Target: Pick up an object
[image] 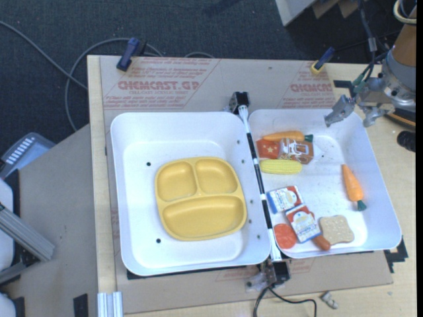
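Note:
The right bin (373,170) holds several toy foods: a red and orange packet (285,147), a corn cob (281,167), a carrot (352,183), a small blue-and-white carton (284,198), a red carton (303,223) and a slice of toast (336,230). My gripper (352,114) hovers over the bin's far right corner, above and to the right of the packet. It is open, with nothing between its fingers. The carrot lies well below it toward the near side.
In the left bin (132,144) lies a yellow divided plate (198,197). A black hinge strip (254,170) runs between the bins. Clamps sit at the board's far edge, a blue one (129,53) and a smaller one (322,59).

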